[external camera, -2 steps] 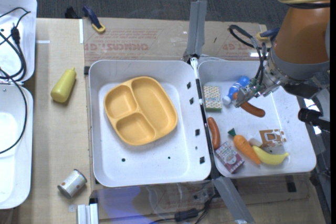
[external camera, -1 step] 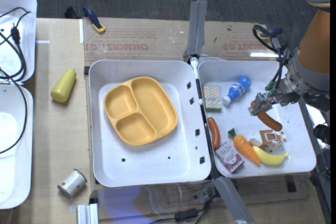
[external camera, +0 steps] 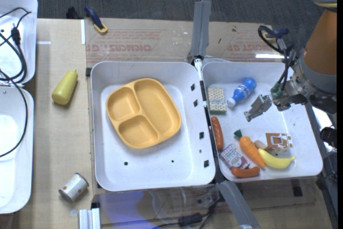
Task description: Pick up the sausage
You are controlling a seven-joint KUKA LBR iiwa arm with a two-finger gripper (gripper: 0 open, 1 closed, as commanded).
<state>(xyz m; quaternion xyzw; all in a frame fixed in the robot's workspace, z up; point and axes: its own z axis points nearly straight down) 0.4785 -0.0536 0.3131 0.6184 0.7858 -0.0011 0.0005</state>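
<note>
Sausage lies along the left wall of the right bin, about midway down, lengthwise, just below a small patterned box. Gripper hangs over the bin's middle, right of the sausage and apart from it, nothing between its fingers; jaw state cannot be told. Blue bottle sits just up-left of the gripper; carrot and banana near the bin's front edge.

You have open floor in the right bin around the gripper, between the bottle and carrot. The sausage hugs the left wall, box just beyond, packet crowding its near end.
</note>
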